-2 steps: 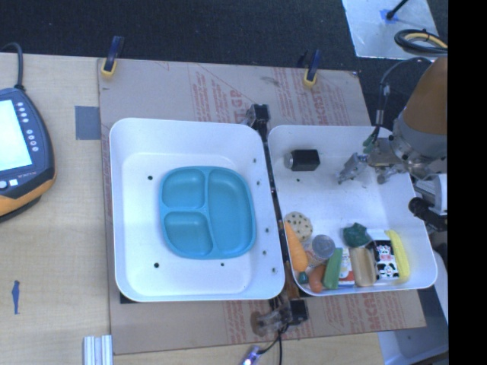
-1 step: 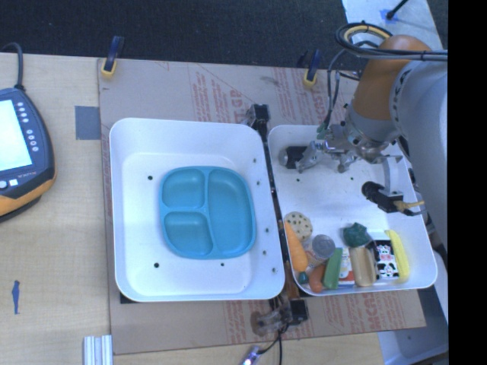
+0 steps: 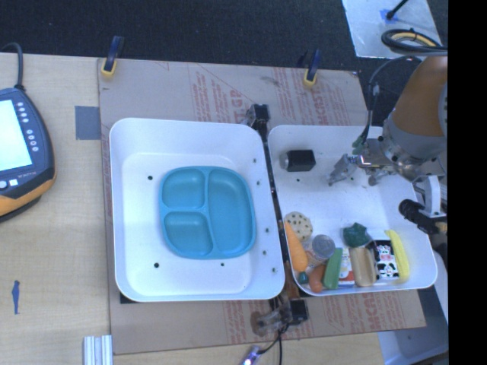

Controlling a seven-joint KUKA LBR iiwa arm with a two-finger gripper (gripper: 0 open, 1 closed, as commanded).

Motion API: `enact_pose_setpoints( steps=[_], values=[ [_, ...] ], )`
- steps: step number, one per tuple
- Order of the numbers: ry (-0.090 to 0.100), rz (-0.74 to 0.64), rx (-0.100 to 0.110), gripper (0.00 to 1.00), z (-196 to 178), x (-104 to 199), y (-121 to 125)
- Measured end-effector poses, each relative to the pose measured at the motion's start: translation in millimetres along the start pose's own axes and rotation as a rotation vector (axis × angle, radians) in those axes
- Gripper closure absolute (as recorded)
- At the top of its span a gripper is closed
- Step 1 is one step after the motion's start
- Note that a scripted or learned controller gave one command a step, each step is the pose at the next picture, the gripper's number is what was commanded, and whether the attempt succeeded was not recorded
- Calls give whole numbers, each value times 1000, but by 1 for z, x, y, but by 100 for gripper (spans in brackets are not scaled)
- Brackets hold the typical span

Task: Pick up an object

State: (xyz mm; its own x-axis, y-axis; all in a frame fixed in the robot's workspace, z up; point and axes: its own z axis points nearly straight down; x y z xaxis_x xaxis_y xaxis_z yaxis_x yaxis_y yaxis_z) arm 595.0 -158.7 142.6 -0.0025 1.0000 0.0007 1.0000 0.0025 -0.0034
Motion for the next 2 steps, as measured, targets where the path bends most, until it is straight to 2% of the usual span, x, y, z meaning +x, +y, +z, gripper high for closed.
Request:
enact_pose_setpoints(
  steps=[1,2],
  values=[
    [0,-2,1,0,52,7,-78],
    [-2,-6,2,100,41,6,-77]
  ],
)
